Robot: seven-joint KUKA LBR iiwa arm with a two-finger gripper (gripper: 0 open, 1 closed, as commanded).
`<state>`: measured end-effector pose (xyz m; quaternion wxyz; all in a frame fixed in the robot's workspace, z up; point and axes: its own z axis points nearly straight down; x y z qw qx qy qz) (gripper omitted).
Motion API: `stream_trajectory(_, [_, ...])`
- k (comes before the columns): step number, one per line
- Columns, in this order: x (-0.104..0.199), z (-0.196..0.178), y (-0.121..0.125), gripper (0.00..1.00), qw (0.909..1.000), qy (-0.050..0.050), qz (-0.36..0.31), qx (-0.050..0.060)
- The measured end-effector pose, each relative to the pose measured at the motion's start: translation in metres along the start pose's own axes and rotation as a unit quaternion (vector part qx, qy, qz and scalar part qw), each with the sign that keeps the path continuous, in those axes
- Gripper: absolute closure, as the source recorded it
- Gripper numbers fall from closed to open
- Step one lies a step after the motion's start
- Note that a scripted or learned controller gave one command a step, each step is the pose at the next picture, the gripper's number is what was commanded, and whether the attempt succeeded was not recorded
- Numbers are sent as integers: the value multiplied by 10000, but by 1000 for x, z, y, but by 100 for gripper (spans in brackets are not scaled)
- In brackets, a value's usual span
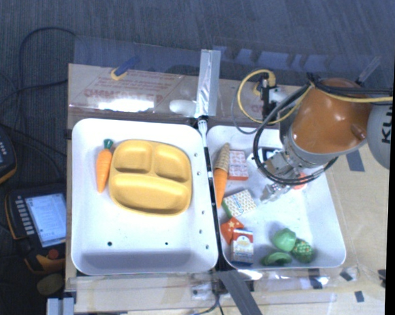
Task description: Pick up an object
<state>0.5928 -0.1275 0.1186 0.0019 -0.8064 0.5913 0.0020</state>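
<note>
White right bin [326, 211] keeps its toys, a checked box [240, 202] nearest; gripper [274, 189] hangs low beside it, finger state unclear, nothing lifted, the pick not yet done.

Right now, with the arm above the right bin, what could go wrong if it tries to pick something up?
1. The gripper hangs over bare floor of the right bin, beside the checkered packet, so closing here may catch nothing.
2. The small carton, the red piece and the packet lie close together; a grab there could push neighbours or take two.
3. The green toys look rounded and might slip out.
</note>
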Motion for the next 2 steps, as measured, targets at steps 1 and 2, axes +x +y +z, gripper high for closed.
stream_trajectory(1, [43,28,-8,100,9907,7,1360,50])
stream_trajectory(2, [-16,9,37,100,9983,-1,588,3])
